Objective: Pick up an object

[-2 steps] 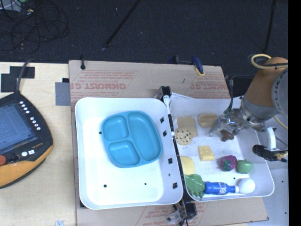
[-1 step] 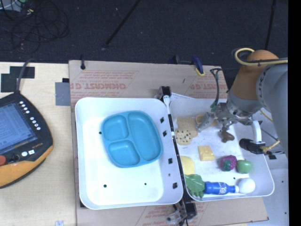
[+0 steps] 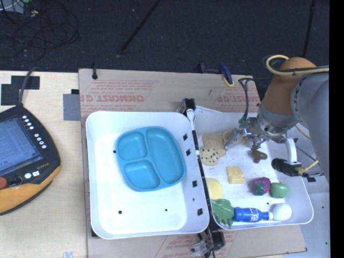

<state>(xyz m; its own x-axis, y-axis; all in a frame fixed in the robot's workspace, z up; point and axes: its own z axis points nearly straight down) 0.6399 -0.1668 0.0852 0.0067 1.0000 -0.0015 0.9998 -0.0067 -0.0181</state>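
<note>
Over the right bin (image 3: 306,211), the end effector (image 3: 248,137) hung low with finger state indeterminate and no object seen in it, so pickup remained undone, candidates such as the yellow block (image 3: 235,174) lying loose below.

A blue tray (image 3: 150,158) sits in a white bin (image 3: 102,198); nearby lie a yellow cheese cube (image 3: 235,174) and a purple-green toy (image 3: 262,186).

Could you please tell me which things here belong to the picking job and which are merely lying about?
Job:
gripper
right bin
cheese
purple fruit
green fruit
blue bottle
white ball
cracker

Lying about:
left bin
blue plate
pendant
</note>
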